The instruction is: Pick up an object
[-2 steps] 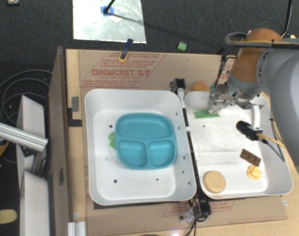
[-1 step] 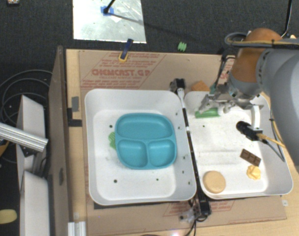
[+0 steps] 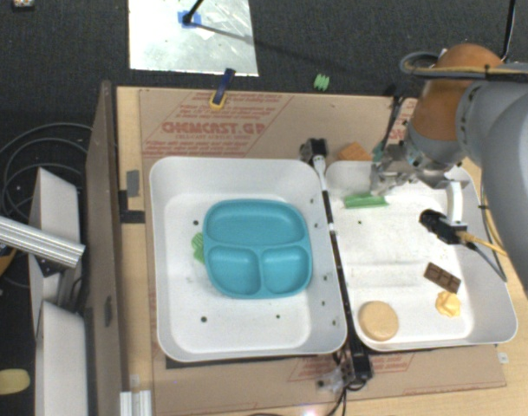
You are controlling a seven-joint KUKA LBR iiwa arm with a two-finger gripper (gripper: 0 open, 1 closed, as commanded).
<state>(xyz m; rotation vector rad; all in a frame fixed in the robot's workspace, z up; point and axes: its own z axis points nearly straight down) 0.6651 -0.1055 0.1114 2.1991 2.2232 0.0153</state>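
Tool [image 3: 387, 178] low over far corner of right bin [image 3: 498, 319], just above green strip [image 3: 365, 201]. We judge pick not done: nothing lifted, strip flat on bin floor. We cannot tell tool's state or whether it touches strip. Tan disc [image 3: 379, 320], brown block [image 3: 441, 276], yellow piece [image 3: 448, 303] lie nearer.

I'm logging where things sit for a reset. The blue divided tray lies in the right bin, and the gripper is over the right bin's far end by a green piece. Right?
Not quite. The camera view shows the blue divided tray in the left bin, not the right bin. The rest stands: the gripper is over the right bin's far end, by the green piece.
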